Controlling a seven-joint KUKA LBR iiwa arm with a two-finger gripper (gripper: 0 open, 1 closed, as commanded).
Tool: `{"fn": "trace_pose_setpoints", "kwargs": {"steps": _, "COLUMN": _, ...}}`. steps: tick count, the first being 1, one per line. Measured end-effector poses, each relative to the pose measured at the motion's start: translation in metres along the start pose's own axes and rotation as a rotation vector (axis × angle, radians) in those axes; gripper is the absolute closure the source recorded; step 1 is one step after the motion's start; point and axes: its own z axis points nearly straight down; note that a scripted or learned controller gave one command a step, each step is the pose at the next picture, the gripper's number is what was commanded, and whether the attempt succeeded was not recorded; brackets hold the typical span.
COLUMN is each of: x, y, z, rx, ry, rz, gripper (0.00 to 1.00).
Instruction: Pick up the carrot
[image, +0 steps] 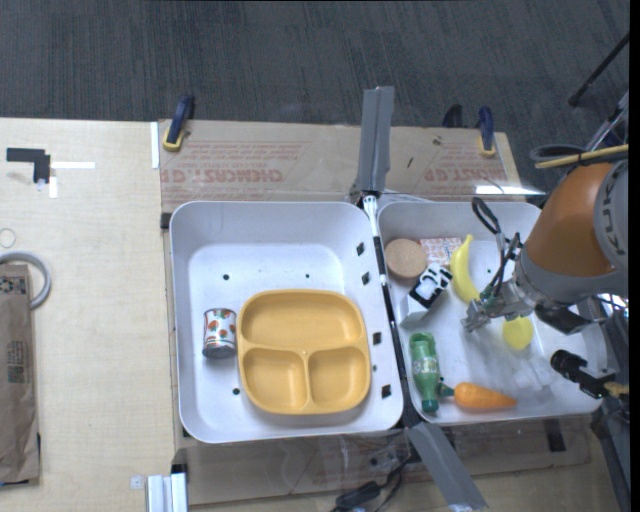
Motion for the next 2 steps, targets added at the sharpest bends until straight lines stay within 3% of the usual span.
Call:
{"fn": "trace_pose_setpoints", "kwargs": {"steps": 1, "x": 0.051, "y": -0.031, "z": 0.001, "rx": 0.002, "ry": 0.003, "rz": -0.267, "gripper": 1.00}}
{"fn": "trace_pose_setpoints", "kwargs": {"steps": 2, "x": 0.021, "y": -0.001, "z": 0.000, "rx": -0.002, "ry": 0.000, "rz": -0.571, "gripper": 1.00}}
